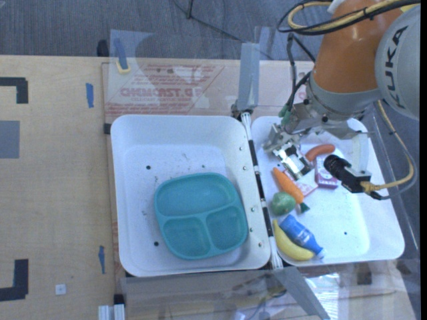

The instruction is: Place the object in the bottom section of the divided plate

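Observation:
A teal divided plate lies in the left bin, with one large section at the top and two smaller ones at the bottom. My gripper hangs over the upper left of the right bin, just above an orange carrot. Below the carrot lie a green round toy, a blue bottle and a yellow banana. A red sausage and a pink-and-white piece lie to the gripper's right.
The arm's orange and grey body looms over the right bin's top. Cables trail along the right side. A black part of the wrist sits over the bin's middle.

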`<state>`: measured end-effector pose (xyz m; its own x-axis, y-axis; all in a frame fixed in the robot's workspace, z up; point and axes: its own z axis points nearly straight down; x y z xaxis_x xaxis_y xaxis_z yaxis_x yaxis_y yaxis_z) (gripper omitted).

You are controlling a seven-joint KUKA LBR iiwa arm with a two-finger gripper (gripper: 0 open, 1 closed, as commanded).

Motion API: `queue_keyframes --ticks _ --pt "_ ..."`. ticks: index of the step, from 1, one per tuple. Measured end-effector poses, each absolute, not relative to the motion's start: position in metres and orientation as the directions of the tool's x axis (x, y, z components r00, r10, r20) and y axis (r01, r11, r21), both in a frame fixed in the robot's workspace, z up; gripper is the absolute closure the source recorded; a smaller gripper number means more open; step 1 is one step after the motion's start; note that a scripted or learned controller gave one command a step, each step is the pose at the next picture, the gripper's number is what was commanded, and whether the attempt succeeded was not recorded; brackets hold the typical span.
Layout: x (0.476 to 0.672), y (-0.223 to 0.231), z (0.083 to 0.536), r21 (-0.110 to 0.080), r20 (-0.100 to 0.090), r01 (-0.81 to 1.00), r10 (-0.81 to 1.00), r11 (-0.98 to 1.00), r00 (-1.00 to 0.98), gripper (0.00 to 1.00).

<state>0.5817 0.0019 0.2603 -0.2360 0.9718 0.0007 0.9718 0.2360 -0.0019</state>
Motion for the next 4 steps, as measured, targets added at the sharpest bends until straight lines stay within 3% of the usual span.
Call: queue_keyframes --ticks 1,2,3,4 --pt "0.558 -0.016 0.253 -0.001 0.001 0.981 0.981 0.196 -0.196 1.0" --pt "0.563 0.043 0.183 -0.001 0.002 0.876 0.876 0.482 -0.482 1.0" --pt "0.513 -0.02 0.183 -0.002 0.002 0.945 0.945 0.328 -0.328 1.0" --pt "0.522 0.029 0.217 -0.001 0.0 0.943 0.943 0.333 -0.333 1.0"
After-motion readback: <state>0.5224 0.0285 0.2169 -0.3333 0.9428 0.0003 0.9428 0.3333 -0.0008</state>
